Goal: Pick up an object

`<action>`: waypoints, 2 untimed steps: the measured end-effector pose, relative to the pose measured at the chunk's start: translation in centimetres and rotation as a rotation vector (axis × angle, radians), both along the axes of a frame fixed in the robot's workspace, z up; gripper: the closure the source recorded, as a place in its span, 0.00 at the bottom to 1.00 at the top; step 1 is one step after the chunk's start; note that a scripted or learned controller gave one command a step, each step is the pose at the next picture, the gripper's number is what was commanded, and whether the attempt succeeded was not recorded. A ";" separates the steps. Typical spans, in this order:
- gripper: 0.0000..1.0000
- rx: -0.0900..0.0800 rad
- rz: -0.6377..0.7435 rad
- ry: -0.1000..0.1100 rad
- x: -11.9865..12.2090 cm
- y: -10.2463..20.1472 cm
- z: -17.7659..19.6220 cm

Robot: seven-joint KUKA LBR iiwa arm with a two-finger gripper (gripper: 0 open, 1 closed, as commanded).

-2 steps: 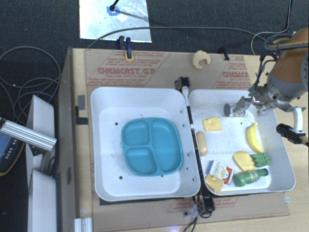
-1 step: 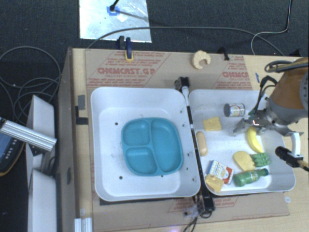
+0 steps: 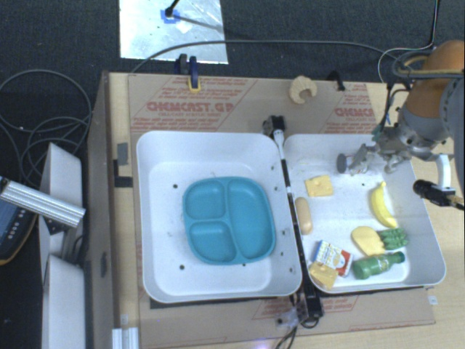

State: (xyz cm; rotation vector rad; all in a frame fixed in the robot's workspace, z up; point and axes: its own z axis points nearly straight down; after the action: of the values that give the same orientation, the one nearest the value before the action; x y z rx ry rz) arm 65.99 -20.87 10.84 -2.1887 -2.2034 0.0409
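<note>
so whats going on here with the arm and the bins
A grey robot arm reaches in over the right bin, its gripper hanging near the bin's far end with nothing between its fingers. Below it lie a cheese slice, a banana, a bread roll, a green bottle and a few other toy foods. The left bin holds a blue divided plate. Nothing has been picked up yet.

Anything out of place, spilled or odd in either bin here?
Nothing spilled or damaged. One oddity: a tan, curled object lies on the cardboard behind the right bin, outside both bins. The blue divided plate sits flat in the left bin.
</note>
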 end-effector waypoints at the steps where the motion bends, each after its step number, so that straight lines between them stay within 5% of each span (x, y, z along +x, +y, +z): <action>1: 0.00 -0.008 -0.004 -0.046 -4.0 0.2 1.6; 2: 0.00 -0.007 -0.006 -0.044 -7.0 0.2 -2.4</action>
State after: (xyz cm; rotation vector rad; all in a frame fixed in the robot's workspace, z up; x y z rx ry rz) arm 59.00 -20.65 8.41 -2.2208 -2.2233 0.0001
